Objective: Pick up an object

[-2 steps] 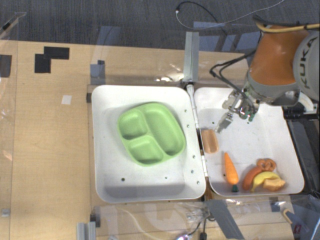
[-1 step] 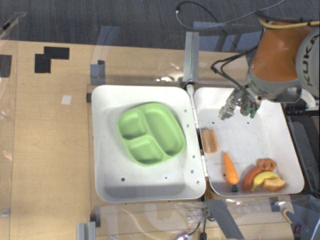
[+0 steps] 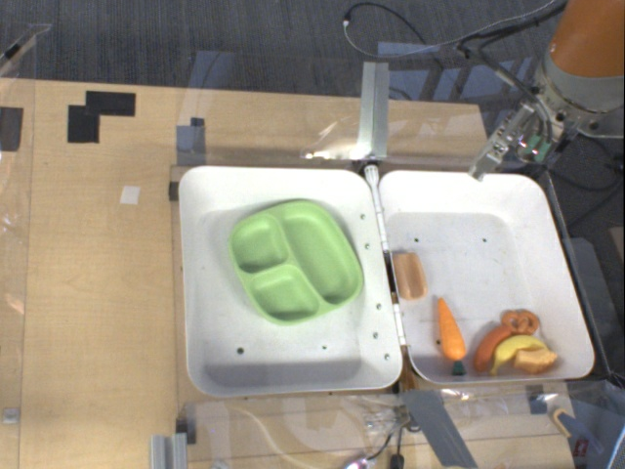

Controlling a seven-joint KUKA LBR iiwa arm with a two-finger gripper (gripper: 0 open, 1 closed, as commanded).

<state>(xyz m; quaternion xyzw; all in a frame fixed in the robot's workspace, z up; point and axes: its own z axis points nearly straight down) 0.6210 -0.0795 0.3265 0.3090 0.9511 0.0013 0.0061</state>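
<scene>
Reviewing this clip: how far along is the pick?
Nothing looks picked yet. The end effector hangs above the right bin's far edge, nothing visible between its fingers. The carrot, banana and the rest lie in that bin. Approach, grasp and lift remain.

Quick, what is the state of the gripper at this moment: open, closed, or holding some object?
Two-finger gripper: above the far right corner of the right white bin; open or shut cannot be told; no object is seen in it.
</scene>
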